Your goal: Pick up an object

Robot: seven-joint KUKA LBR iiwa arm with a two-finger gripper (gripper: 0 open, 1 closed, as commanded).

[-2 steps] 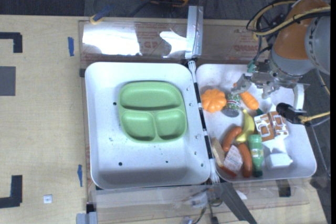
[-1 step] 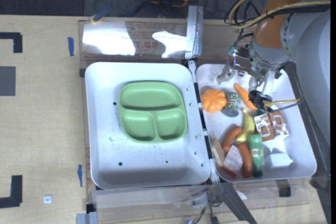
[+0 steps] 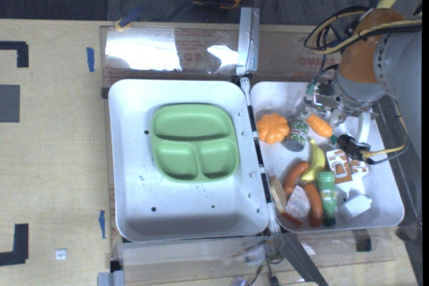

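The right bin (image 3: 385, 211) holds a heap of toy food: an orange pumpkin (image 3: 273, 128), a small dark can (image 3: 297, 136), an orange carrot (image 3: 320, 125), a yellow banana (image 3: 315, 163), a sausage (image 3: 293, 175), a green bottle (image 3: 327, 196), an orange-and-white carton (image 3: 343, 165) and a white block (image 3: 357, 204). My gripper (image 3: 326, 112) is low over the bin's far part, just above the carrot and right of the pumpkin. Its metal wrist block hides the fingertips, and nothing is visibly lifted.
In the left bin (image 3: 127, 204) lies a green divided plate (image 3: 196, 142). A clear panel (image 3: 174, 50) stands behind the bins. A black cable (image 3: 355, 144) trails from the wrist over the carton. The grey arm (image 3: 402, 77) covers the right bin's far right corner.
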